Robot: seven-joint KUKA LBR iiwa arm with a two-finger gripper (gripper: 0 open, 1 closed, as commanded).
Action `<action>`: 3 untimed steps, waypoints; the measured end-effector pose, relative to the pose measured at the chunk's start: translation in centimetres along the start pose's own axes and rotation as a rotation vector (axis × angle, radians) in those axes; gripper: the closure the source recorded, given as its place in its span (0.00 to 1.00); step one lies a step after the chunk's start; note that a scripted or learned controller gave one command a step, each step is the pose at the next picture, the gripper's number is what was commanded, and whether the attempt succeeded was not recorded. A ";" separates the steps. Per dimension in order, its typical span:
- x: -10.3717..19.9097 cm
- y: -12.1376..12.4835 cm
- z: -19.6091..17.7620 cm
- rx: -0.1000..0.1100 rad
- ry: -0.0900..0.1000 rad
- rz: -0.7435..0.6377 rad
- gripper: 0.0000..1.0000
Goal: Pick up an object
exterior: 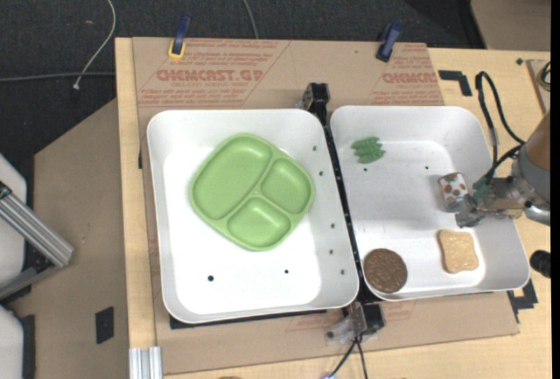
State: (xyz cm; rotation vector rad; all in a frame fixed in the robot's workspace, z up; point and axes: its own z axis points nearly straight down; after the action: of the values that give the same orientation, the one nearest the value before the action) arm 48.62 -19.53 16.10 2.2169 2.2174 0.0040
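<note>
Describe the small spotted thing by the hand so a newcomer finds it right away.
Look in the right bin, near its right wall, where the hand reaches in. The small white cube with red and green spots sits just left of it. Its neighbours are plain: a tan slice and a brown disc.

— What is sitting in the left bin (166, 220)?

— A divided plate (252, 191) is lying in the middle of it.

— And the right bin (411, 119)?

— A leafy toy (368, 149) is lying near the back left. A round cookie (385, 270) is sitting at the front left. A cracker (458, 250) is lying at the front right. A small cup (452, 188) is sitting behind the cracker, just beside the gripper (477, 202).
</note>
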 end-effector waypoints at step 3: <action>5.3 0.7 -6.4 0.008 0.006 -0.006 1.00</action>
State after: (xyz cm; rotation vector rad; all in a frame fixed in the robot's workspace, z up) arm 49.25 -14.17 22.54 2.2171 2.2313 0.0023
